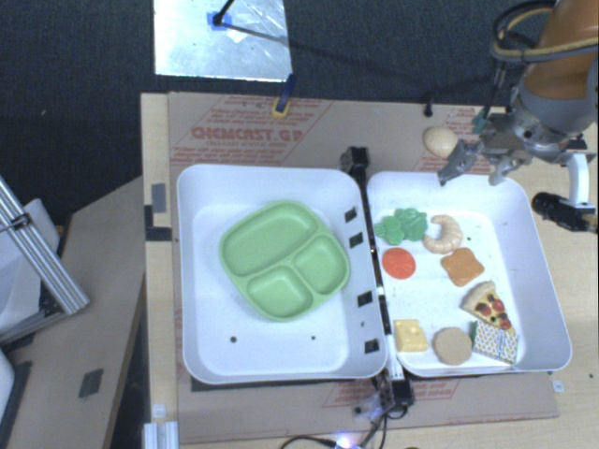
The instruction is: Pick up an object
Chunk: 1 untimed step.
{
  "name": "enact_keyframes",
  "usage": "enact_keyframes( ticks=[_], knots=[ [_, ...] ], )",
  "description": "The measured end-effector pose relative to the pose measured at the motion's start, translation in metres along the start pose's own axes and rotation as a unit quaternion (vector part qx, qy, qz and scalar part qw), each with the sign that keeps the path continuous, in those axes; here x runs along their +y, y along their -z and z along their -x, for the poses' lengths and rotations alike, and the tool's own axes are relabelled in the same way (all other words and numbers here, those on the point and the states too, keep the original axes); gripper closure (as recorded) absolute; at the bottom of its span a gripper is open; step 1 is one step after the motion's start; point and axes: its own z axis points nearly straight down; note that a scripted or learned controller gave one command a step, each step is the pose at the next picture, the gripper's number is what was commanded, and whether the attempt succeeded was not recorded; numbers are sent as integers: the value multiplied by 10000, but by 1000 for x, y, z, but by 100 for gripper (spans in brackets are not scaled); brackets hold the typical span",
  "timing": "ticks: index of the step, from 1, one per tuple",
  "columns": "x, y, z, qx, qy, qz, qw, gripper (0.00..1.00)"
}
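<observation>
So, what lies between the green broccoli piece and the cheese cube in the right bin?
In the camera view, the red tomato slice lies between the broccoli and the cheese cube.

A dark blue-grey carpeted floor (75,73) is seen across the upper part of the frame and down the left side. A shiny silver sheet (222,26) is laid on it at upper centre, marked with a small blue patch. The middle of the frame is taken up by a pale wooden bench (157,223) covered with brown printed cardboard (248,131). At lower left a second tan surface (84,344) is set, with metal rails (37,260) at the left edge
</observation>
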Motion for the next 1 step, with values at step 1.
enact_keyframes(
  ticks=[1],
  knots=[
    [2, 8, 0, -6, 9, 61, 10000, 0]
  ],
)
